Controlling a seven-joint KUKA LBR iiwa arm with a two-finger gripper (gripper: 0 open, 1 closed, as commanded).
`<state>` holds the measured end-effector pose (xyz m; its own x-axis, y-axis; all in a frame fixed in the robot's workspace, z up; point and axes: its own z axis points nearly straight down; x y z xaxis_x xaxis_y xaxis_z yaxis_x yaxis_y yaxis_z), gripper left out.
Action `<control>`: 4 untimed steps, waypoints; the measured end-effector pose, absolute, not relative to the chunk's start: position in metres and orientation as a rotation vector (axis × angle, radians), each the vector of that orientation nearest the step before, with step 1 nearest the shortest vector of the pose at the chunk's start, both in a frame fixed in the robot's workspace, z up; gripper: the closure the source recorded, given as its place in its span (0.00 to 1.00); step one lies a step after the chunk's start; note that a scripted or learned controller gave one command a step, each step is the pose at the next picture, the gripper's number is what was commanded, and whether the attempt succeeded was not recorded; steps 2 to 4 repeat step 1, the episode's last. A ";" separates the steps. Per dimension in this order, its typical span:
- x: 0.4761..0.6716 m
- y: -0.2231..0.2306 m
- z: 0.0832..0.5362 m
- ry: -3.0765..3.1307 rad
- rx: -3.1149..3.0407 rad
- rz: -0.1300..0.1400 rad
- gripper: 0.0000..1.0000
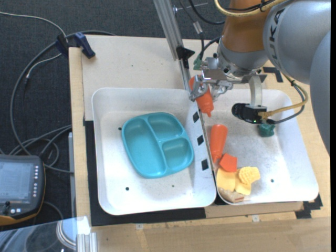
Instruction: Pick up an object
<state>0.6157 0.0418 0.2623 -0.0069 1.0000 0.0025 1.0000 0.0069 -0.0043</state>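
Carrot (206, 103) hangs pinched between the closed fingers (200, 90), over the wall between the two bins (105, 140). The grip looks to catch only its top end, so a swing could slip it loose onto a second carrot (217, 139) just below.

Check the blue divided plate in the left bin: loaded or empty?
Empty. The blue divided plate lies flat in the left bin, and all three compartments show bare blue surface.
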 end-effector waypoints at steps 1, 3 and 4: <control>0.607 0.095 0.243 -2.225 -2.211 0.003 1.00; 0.607 0.095 0.243 -2.225 -2.211 0.003 1.00; 0.607 0.095 0.243 -2.225 -2.211 0.003 1.00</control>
